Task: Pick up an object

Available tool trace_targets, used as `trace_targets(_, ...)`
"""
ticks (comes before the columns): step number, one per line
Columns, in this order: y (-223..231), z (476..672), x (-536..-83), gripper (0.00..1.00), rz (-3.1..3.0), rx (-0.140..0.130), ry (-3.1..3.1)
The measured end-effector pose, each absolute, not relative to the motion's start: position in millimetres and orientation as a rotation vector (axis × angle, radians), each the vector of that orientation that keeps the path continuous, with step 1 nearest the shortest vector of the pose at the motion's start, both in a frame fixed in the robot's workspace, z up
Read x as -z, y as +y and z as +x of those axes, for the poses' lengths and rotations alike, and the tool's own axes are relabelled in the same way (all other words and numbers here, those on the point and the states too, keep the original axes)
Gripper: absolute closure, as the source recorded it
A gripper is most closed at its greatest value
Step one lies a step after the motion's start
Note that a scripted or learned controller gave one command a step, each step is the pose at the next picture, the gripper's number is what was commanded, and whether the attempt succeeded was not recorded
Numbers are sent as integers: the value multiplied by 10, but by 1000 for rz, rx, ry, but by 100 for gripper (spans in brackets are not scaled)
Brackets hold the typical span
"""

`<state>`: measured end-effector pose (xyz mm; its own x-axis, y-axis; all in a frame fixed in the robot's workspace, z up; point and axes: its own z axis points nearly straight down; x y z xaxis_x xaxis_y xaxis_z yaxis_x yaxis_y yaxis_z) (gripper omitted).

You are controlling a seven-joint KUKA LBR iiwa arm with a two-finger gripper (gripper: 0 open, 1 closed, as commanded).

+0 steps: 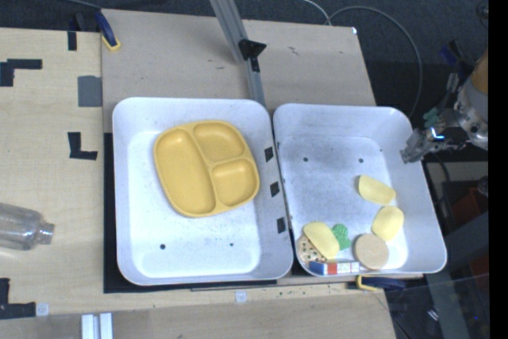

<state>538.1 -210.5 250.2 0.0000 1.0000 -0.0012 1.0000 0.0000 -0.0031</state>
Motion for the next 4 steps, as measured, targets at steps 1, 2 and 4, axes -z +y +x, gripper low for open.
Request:
trace_targets(1,-2102,5370,-2721,100,-2221,1,-2224)
trace_targets(2,-2105,5255,-2452,100,-2221,-3,-2222)
trace_targets(4,-2104,5647,-2508,100,-2219,-3,-2224)
